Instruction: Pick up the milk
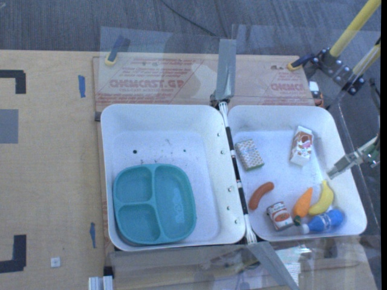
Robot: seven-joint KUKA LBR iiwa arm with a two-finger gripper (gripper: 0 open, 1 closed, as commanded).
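Observation:
The milk (302, 145) is a small white carton with red print. It lies in the right bin (275, 125) near its far right corner, with bare bin floor around it. A grey metal piece of my gripper (342, 165) reaches in over the bin's right rim, its tip to the right of the milk and a little nearer the camera. It stands apart from the carton, with nothing seen in it.
Also in the right bin are a green patterned pack (249, 154), a sausage (261, 195), a small can (279, 215), a carrot (303, 202), a banana (323, 198) and a blue bottle (323, 221). A teal divided plate (154, 204) lies in the left bin (157, 122).

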